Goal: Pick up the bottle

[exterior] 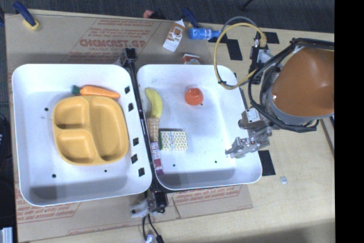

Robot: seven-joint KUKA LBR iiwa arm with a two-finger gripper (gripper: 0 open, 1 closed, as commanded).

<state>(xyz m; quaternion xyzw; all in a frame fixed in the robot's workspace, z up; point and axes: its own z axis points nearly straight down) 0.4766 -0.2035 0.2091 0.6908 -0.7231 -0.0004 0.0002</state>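
Cardboard covers the bench [102, 37] beneath two white bins. A blue bottle [200, 33] lies on its side on the bench, beyond the right bin's [227, 176] far rim. At that bin's right rim hangs the gripper [243, 147], well apart from the bottle, nothing seen between its fingers. Inside the right bin: a banana [153, 102], a red cup [194, 96], a patterned box [173, 140]. The left bin [28, 122] holds a yellow divided tray [91, 129] and a carrot [98, 91].
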